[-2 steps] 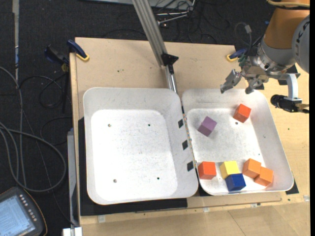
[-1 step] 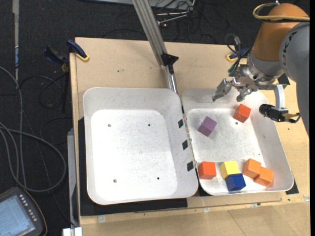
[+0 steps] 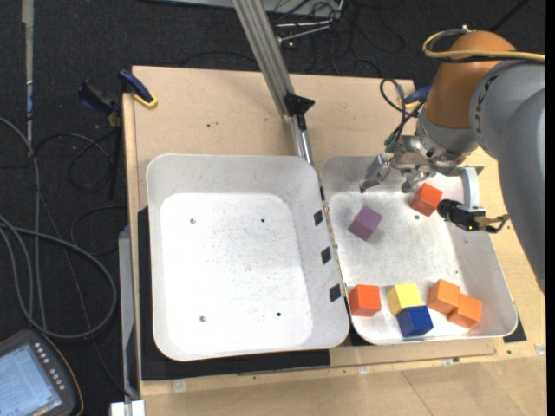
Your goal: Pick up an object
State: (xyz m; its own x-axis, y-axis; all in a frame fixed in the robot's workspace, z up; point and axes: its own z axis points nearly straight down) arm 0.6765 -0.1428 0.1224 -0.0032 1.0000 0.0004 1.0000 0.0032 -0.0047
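Poised over the right white plastic bin, two-finger gripper with jaws apart, nothing between them. Small purple cube just below, likely target; small orange cube beside.

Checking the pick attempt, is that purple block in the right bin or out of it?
In. The purple block lies on the floor of the right bin, apart from the gripper above it.

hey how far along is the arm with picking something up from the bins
Done: the arm has reached the right bin; the gripper hovers at its far end, beside an orange block. In hand: nothing visibly gripped. Left: the pick itself; the purple block and the near-edge blocks lie on the floor.
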